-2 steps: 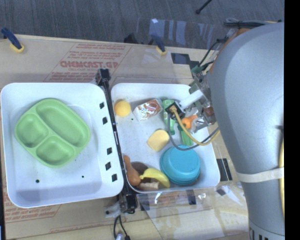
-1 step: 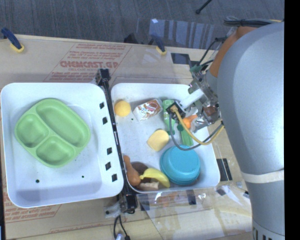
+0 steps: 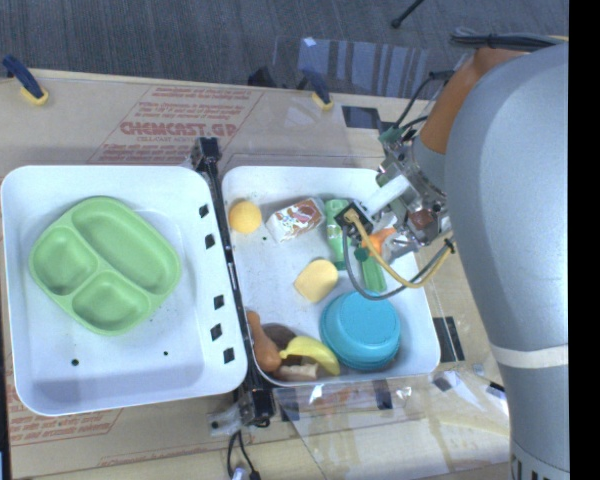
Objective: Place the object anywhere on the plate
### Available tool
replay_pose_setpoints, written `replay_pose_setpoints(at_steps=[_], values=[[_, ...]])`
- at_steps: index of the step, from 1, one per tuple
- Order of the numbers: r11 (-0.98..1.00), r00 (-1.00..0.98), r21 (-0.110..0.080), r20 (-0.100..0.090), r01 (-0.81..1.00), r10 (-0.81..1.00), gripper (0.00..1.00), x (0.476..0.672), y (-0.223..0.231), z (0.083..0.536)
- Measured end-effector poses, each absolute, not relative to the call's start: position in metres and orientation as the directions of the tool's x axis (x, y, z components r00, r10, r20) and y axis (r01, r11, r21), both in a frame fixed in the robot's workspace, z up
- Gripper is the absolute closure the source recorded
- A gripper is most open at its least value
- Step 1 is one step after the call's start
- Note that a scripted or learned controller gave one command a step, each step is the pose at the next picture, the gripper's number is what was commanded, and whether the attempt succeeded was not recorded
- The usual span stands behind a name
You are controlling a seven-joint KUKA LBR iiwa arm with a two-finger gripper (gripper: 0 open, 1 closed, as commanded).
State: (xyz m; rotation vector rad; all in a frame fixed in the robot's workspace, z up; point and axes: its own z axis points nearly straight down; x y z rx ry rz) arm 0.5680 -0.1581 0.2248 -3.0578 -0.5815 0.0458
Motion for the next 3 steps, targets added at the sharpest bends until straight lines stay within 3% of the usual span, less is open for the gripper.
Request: replay_pose_setpoints(at_steps=[1,2,3], values=[[-0.922,0.922,-0.044,-0.029,0.385,0.386,1.00,0.568,-0.155,0.233],[-0.978,0.978,-0.008,-0.003,0.208,0.208,1.00,0.607,-0.170,0.306],[-0.974,0.974,-0.019,-0.014,0.225,0.225,1.00,0.606,-0.166,0.313]])
